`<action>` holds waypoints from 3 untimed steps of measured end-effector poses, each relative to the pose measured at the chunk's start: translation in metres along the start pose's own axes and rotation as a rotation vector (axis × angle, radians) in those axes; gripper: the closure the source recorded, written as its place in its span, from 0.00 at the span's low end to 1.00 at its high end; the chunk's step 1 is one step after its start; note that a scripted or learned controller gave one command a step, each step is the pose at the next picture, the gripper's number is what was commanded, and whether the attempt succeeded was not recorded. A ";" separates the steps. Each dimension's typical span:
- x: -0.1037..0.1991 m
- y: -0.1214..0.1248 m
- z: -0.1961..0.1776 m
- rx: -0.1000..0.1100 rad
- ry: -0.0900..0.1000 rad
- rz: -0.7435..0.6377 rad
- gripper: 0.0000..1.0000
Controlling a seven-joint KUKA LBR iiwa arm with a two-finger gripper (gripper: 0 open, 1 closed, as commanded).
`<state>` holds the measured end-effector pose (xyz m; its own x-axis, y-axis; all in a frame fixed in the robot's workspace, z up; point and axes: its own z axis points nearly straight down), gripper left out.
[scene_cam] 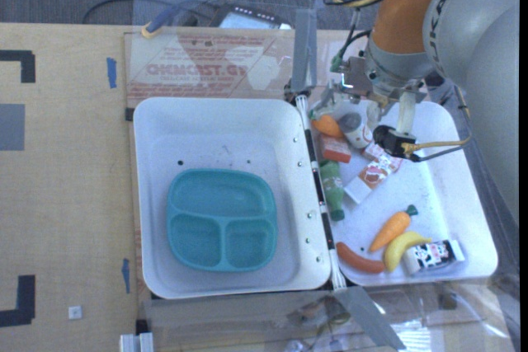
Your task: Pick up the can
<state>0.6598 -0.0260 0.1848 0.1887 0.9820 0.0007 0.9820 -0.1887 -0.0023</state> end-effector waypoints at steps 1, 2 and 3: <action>-0.045 0.016 0.000 -0.004 -0.001 0.231 0.00; -0.063 0.020 0.085 0.000 0.000 0.351 0.00; -0.062 0.021 0.075 -0.005 0.000 0.349 1.00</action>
<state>0.6689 -0.0908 0.1100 0.5130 0.8584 0.0007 0.8584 -0.5130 0.0026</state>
